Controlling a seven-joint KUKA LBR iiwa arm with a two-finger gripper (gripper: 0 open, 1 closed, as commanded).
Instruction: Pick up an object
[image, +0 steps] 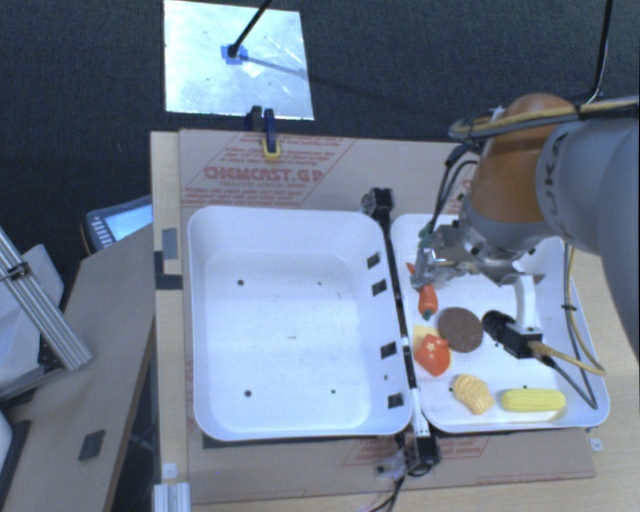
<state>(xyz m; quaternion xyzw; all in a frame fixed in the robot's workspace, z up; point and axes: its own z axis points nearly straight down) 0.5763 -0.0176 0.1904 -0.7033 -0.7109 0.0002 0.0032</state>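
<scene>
The corn cob (532, 401) lies in the right bin (590, 385); whether the fingers (424, 268) are apart is unclear.

1. I have one fixed camera, mounted above the bench (165, 300) and looking down at a slant.
2. It stands far enough back to take in both white bins: the left bin (290, 320) and the right bin (575, 330).
3. The arm (570, 170) enters from my right edge.
</scene>
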